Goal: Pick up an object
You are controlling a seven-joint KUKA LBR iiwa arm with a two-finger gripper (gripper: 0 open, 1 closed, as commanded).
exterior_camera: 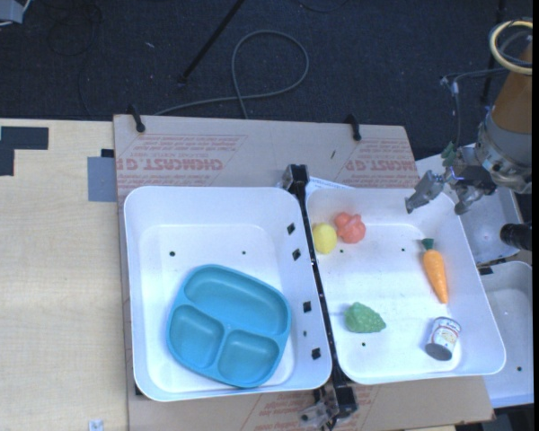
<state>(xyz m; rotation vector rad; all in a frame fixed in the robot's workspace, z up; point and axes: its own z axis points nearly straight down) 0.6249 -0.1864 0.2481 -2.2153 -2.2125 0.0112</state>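
My gripper (447,194) hangs over the far right corner of the right bin (391,375), open, with nothing between its fingers. Below it in that bin lies an orange carrot (436,275) with a green top, near the right wall. A yellow lemon-like fruit (324,237) and a pink-orange fruit (349,227) sit side by side at the bin's far left. A green leafy toy (366,318) rests near the middle front, and a small tin can (444,338) lies at the front right.
The left bin (153,241) holds a blue divided plate (229,324). A black divider (307,277) runs between the two bins. Cardboard (234,155) lies under both bins, and cables trail on the dark floor behind.
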